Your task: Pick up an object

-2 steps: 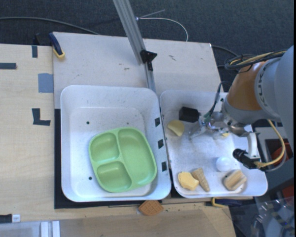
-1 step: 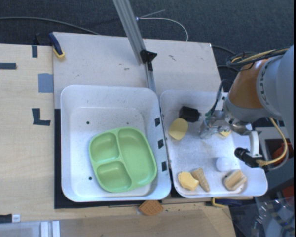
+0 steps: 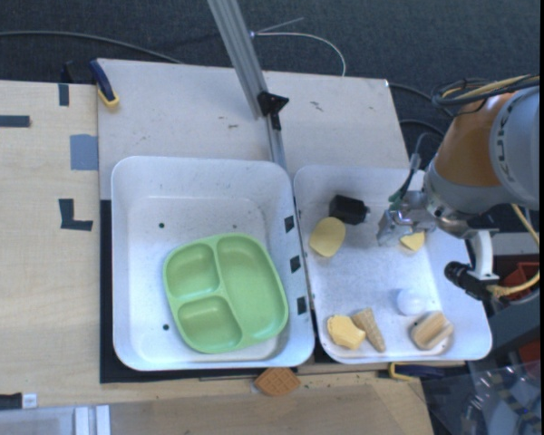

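The right bin (image 3: 363, 270) holds several small items: a black block (image 3: 348, 209), a round yellow piece (image 3: 327, 236), a white ball (image 3: 409, 301), a yellow lump (image 3: 345, 332), a waffle cone (image 3: 371, 328) and a tan bread-like piece (image 3: 431, 330). My gripper (image 3: 397, 227) hangs low over the bin's upper right part, just right of the black block. A small yellow piece (image 3: 413, 241) lies right at the gripper's lower right side, partly hidden by it. Whether it touches the gripper I cannot make out.
The left bin (image 3: 136, 243) carries a green divided plate (image 3: 225, 291). A slanted metal pole (image 3: 245, 53) ends at the bins' shared far edge. A round waffle piece (image 3: 274, 381) lies on the bench in front of the bins. Cables run at the right.
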